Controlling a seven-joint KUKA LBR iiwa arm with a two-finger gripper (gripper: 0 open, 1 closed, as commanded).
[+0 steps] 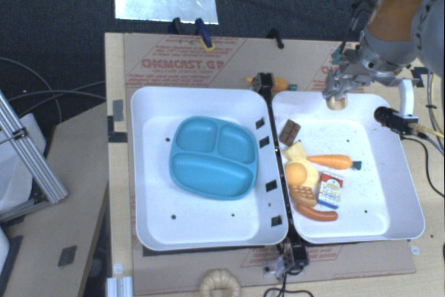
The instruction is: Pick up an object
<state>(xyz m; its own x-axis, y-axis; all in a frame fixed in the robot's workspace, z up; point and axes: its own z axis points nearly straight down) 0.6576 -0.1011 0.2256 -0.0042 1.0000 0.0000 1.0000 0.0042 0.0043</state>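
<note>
My gripper (338, 95) hangs over the back edge of the right bin (389, 219), at the end of the grey arm with the orange band. A small tan object (337, 103) sits between its fingertips, and the fingers are closed on it. Lower in the same bin, near its left wall, lies a cluster: a brown block (289, 129), a yellow wedge (295, 151), an orange carrot (330, 161), an orange ball (297, 172), a waffle piece (300, 192), a white and red carton (330, 190) and a sausage (316, 213). The gripper is well behind and above this cluster.
The left bin (149, 212) holds a blue divided plate (213, 156). A black divider with clips (272, 149) runs between the bins. A black cylinder on a cable (391, 119) overhangs the right bin's far right. A beige ring (219, 283) lies in front of the bins.
</note>
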